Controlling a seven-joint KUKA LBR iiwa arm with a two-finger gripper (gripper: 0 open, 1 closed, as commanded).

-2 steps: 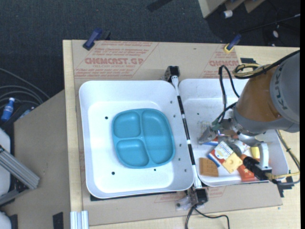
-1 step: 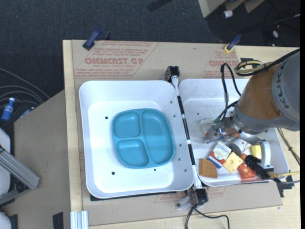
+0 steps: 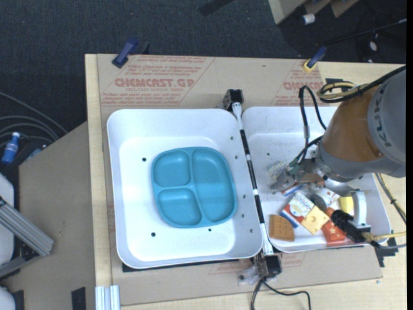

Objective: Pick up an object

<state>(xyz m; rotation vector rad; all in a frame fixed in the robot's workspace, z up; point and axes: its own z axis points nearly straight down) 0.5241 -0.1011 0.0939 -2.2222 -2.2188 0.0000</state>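
Two shallow white plastic bins are seen side by side on the table. One smooth teal divided plate [image 3: 193, 186], with three compartments and rounded corners, lies in the left bin [image 3: 129, 141]. Small mixed objects [image 3: 303, 215], among them a tan square and an orange piece, are heaped at the near edge of the right bin [image 3: 271, 124]. The end effector [image 3: 303, 176] is lowered over them; whether it is open or closed cannot be told

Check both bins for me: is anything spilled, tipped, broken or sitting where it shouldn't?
Nothing stands out. The blue divided plate lies flat in the left bin, turned a bit askew to the walls. The small items sit jumbled in the near part of the right bin, all inside its rim. The arm hangs over that pile.
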